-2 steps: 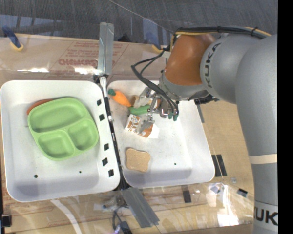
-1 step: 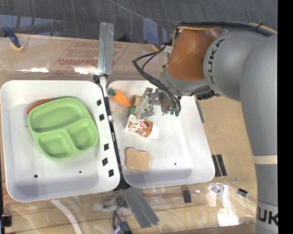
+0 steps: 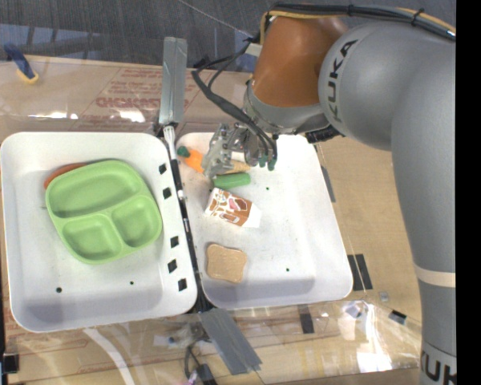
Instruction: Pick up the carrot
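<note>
Tool (image 3: 224, 160) hovered low at the right bin's (image 3: 321, 239) far-left corner, just beside the carrot (image 3: 191, 160). Finger state could not be determined. Carrot lay on the bin floor, ungrasped; grasp and lift remained.

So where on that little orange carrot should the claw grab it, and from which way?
Probably from above, across the carrot's visible orange end. It lies flat in the right bin's far-left corner, close to the wall, so a side approach looks blocked. The gripper covers its other end.
</note>
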You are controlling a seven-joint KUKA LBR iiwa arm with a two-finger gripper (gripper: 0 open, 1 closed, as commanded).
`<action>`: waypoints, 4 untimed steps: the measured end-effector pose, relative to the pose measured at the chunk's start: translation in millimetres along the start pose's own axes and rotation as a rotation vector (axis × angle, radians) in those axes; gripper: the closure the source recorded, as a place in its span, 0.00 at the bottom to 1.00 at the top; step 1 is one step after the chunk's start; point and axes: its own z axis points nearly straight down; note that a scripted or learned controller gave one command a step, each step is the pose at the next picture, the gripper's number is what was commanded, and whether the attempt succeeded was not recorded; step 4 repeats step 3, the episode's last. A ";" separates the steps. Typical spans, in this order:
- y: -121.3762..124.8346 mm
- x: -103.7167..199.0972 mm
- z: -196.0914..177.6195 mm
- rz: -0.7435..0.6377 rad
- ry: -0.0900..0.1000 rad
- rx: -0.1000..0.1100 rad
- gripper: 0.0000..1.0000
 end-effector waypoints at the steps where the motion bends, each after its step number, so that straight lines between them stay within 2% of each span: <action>1: 74.6 10.9 -32.1 -0.322 0.004 -0.001 1.00; 2: 105.4 44.3 -68.3 -0.090 0.002 0.000 1.00; 3: 188.1 20.1 -64.2 -0.319 0.005 -0.001 1.00; 4: 188.1 20.1 -64.2 -0.319 0.005 -0.001 1.00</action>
